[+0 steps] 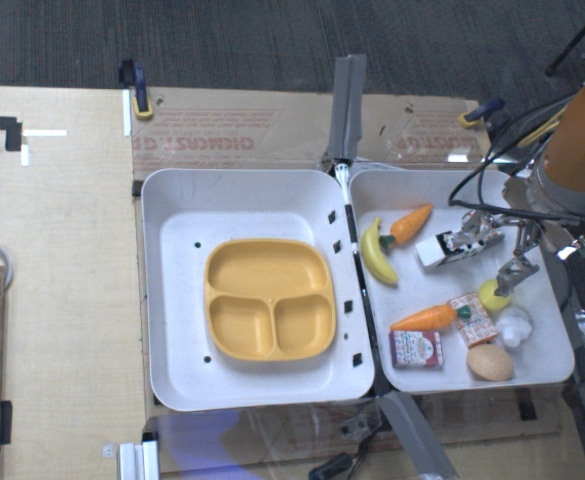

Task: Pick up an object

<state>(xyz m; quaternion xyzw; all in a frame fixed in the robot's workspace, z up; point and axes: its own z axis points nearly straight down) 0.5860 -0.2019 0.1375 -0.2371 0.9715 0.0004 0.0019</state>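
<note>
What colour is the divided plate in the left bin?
Yellow-orange, plain, seen in the camera view: plate.

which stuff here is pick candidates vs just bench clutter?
Pick candidates, all in the right bin:
banana
two carrots
small red carton
beige egg-shaped item
yellow lemon-like piece, by the gripper

Lying about:
yellow divided plate in the left bin
cardboard sheet
blue-yellow clamps

Orange band, black cables, metallic tool.
</note>
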